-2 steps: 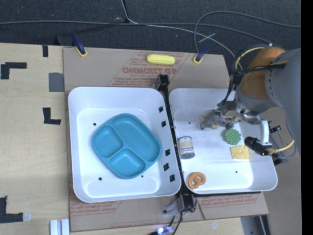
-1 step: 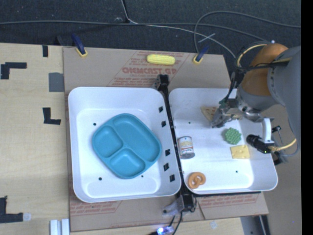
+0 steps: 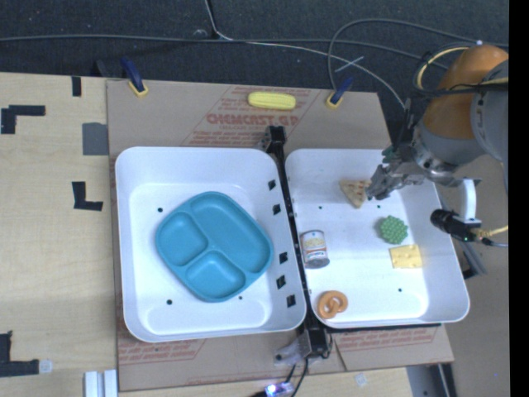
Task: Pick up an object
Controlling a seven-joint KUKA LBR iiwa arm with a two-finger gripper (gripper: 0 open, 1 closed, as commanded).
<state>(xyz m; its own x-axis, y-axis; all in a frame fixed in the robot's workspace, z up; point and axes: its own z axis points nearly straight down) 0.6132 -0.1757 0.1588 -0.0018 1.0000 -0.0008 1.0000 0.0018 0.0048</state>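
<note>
Reaching into the right bin (image 3: 438,308) from its far right side, the end effector (image 3: 382,185) hangs low beside a tan, wedge-shaped piece (image 3: 355,192) — whether its tips are apart or together cannot be told, since they merge into one dark shape against the white floor. The tan piece lies just to the left of the tips, touching or nearly so; nothing is visibly between them, so no hold can be claimed. Judged from this, the step in hand is closing in on that piece. To do it well, the end effector should centre over the wedge rather than at its edge, settle straight down so that the tips straddle its narrow sides, and close only once both tips flank it — a glancing contact would likely push it toward the bin's divider (image 3: 285,213).

Other candidates lie toward the near side of the end effector: a green knobbly ball (image 3: 393,229) close below it, a yellow block (image 3: 405,257) beyond that, a small can (image 3: 314,249) down and to the left, and an orange ring (image 3: 331,304) farthest off. Well to the left, the other bin (image 3: 132,172) holds a blue sectioned tray (image 3: 213,245). A yellow item (image 3: 271,101) rests on the surface outside both bins.
</note>
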